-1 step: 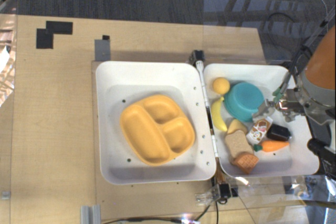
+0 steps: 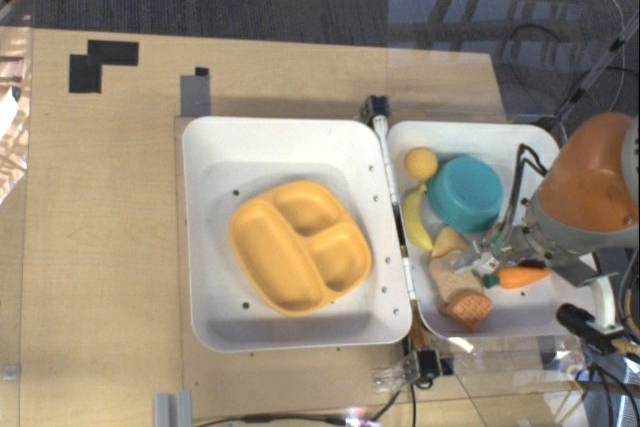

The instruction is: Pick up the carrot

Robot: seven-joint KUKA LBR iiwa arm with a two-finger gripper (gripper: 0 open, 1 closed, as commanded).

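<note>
Fingers (image 2: 488,260): state cannot be told; the gripper (image 2: 492,257) is hanging just beside the carrot (image 2: 520,278). Carrot is lying in the right bin (image 2: 520,137), apparently not yet lifted; grasp and lift are remaining.

Orange carrot (image 2: 520,278), teal cup (image 2: 465,194), yellow tray (image 2: 298,244)

Gripper (image 2: 487,258) beside the carrot (image 2: 520,278) in the right bin (image 2: 500,133)
</note>
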